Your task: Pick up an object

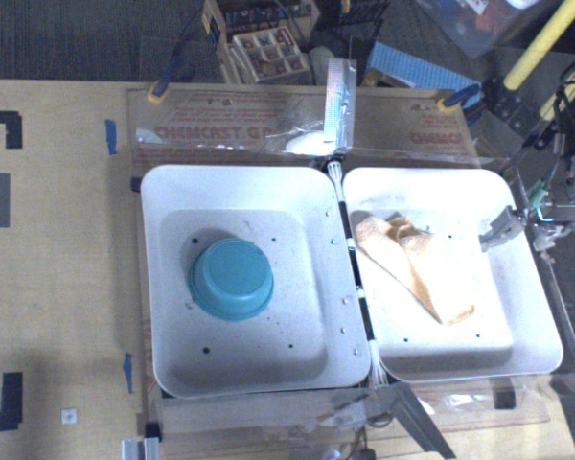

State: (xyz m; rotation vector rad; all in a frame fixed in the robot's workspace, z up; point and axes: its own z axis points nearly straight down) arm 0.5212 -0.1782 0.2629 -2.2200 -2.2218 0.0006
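Note:
A round blue bowl lies upside down in the left white bin, a little left of its centre. A tan, floppy, crumpled object stretches diagonally across the floor of the right white bin, from its upper left towards its middle. My gripper sits at the right rim of the right bin, partly cut off and small against the clutter. It is well to the right of the tan object and apart from it. I see nothing held in it.
A vertical divider rim separates the two bins. Clear plastic-covered cardboard lies behind them, with a metal strip standing at the middle. Cables and a yellow pole crowd the upper right.

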